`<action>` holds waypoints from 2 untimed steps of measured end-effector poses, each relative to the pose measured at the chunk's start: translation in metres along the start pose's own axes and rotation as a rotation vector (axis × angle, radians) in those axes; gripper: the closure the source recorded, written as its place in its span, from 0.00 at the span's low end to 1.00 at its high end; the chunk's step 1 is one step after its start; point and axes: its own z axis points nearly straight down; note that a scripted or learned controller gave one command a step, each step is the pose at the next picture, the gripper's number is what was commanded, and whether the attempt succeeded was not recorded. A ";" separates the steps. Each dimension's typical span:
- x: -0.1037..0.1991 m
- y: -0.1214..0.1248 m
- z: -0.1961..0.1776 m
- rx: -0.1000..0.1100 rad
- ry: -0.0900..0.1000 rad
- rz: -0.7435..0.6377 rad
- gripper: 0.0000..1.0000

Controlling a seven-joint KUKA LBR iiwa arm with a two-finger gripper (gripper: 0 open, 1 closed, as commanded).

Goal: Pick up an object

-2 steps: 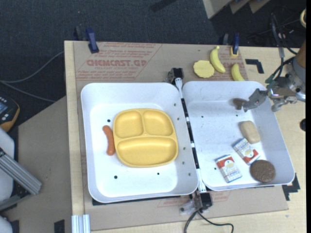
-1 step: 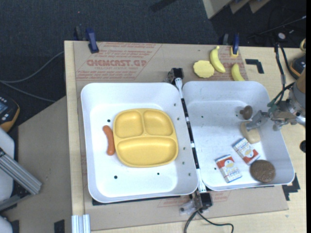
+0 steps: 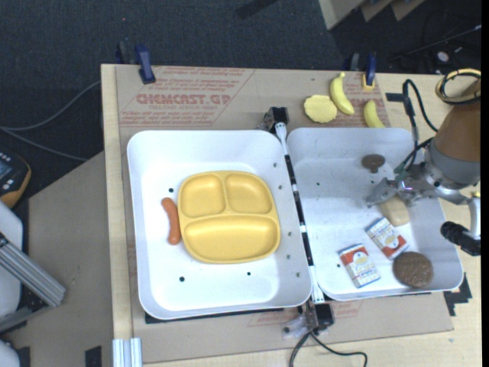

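Camera view puts your end effector, grip state untellable, above a tan block at four o'clock: light, stiff, pinch its sides.

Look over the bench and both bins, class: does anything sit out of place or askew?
Yes. Two toy bananas and a yellow piece lie outside the bins, on the board above the right bin. The sausage lies beside the yellow divided plate, not on it.
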 end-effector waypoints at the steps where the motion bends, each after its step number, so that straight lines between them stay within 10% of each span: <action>1: -0.001 0.001 -0.016 -0.007 -0.004 0.001 1.00; 2: 0.066 0.062 0.002 -0.018 -0.008 -0.006 1.00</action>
